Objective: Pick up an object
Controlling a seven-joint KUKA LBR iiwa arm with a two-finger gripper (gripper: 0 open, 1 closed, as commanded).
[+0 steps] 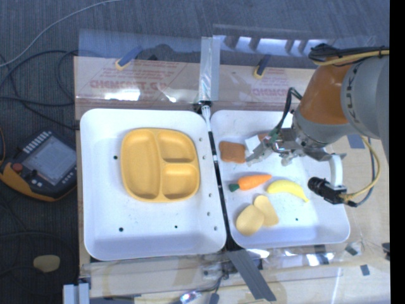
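Right bin [329,233], near edge: one pale yellow potato-shaped piece [250,220] lies closest to the near rim, left of centre. One second pale piece [266,209], similar in colour, lies touching it on its far right side. Neither is in contact with the pincer.

Middle of the right bin: one yellow banana [288,189] lies just beyond the two pale pieces, curved, towards the bin's centre. One orange carrot [252,182] with a green end lies beside it on the left, its tip near the banana's left end. Both lie on the bin floor, just on the near side of the pincer and apart from it.

Far half of the right bin: one brown flat piece [232,152] lies near the bin's left wall. The pincer [261,149] sits just to its right, fingers [254,156] pointing towards the left wall. The fingers appear spread apart, with nothing seen between them; whether a tip touches the brown piece cannot be determined. The grey arm with its orange band [323,100] comes in over the bin's far right corner.

Left bin [101,233]: one yellow divided tray [160,164] with three compartments lies at the centre, well apart from the pincer.

Count: two bins, one tray, five loose items in the right bin.

On the counter beyond the bins' far edges: two small clips with yellow ends [128,57], one behind each bin.
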